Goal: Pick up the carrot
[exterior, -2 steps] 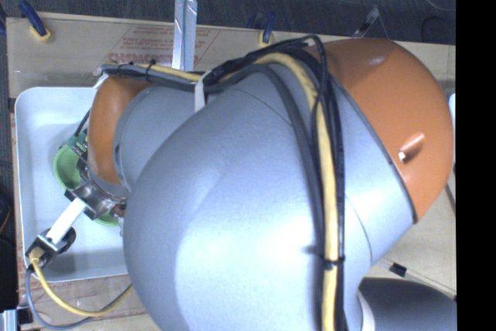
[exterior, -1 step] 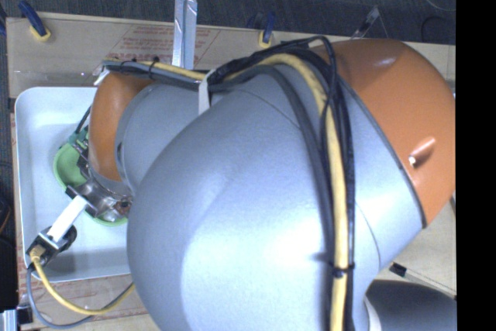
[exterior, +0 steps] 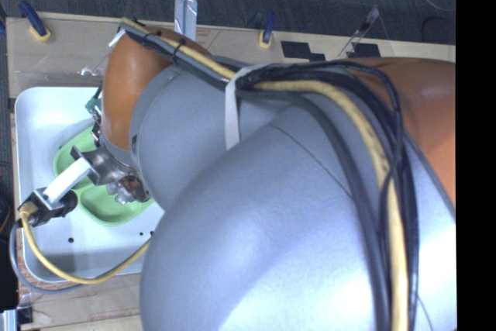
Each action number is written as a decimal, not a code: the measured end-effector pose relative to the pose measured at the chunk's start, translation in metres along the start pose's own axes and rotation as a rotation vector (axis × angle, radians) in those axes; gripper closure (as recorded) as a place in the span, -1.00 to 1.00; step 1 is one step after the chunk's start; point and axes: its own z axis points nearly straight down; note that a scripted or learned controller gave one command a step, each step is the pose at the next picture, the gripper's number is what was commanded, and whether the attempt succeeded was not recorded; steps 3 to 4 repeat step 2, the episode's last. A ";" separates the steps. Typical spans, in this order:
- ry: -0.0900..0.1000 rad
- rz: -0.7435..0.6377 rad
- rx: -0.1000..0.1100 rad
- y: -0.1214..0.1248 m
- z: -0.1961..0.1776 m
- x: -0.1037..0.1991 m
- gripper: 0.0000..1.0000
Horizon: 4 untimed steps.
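My grey arm with its orange band (exterior: 128, 85) reaches across from the right and covers most of the bench. Its wrist hangs low over the left white bin (exterior: 39, 108). The gripper (exterior: 120, 186) sits right above a green, round, dish-like object (exterior: 74, 157) in the middle of that bin, and the arm's bulk hides what lies under it. A white bracket (exterior: 66, 181) with a black plug (exterior: 45, 209) sticks out to the left of the wrist.
A yellow cable (exterior: 77, 275) loops from the plug across the bin's near edge. Blue clamps (exterior: 35, 19) (exterior: 267, 31) and a silver post (exterior: 186, 15) stand along the bench's far edge. The arm hides the right bin.
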 end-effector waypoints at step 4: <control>0.000 0.315 -0.001 -0.001 -0.031 -0.001 1.00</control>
